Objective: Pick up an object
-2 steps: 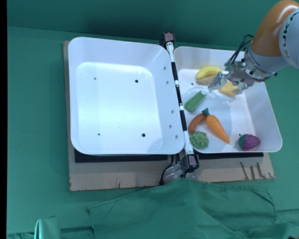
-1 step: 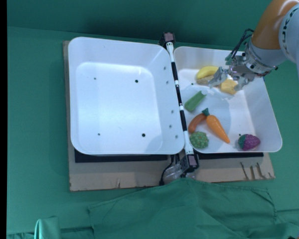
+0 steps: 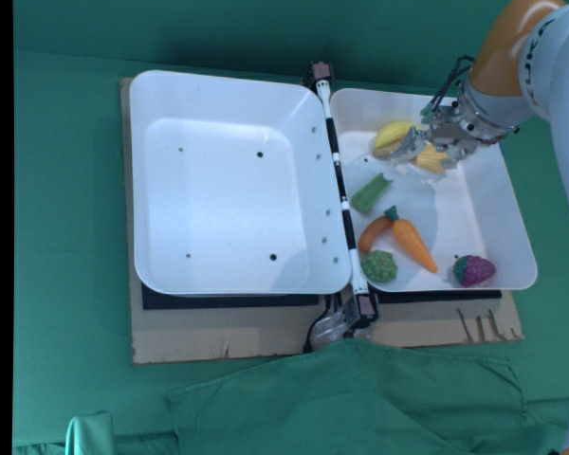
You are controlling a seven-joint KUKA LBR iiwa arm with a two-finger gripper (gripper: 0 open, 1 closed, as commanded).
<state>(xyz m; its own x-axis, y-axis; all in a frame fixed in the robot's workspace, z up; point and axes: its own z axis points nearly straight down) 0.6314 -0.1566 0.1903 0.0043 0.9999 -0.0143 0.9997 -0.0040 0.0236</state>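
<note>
Two white bins; gripper (image 3: 434,152) sits low in right bin (image 3: 512,245), among a yellow banana (image 3: 393,135) and a yellow piece (image 3: 430,159). Finger state: can't tell. Carrot (image 3: 412,242), broccoli (image 3: 379,266), purple berry (image 3: 473,270) lie nearer that bin's front edge.

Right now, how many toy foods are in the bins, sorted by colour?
Yellow: 2, a banana and a corn piece by the gripper
Green: 2, a green stick and a broccoli
Orange: 2, a carrot and an orange piece
Purple: 1, grapes
Total: 7
</note>
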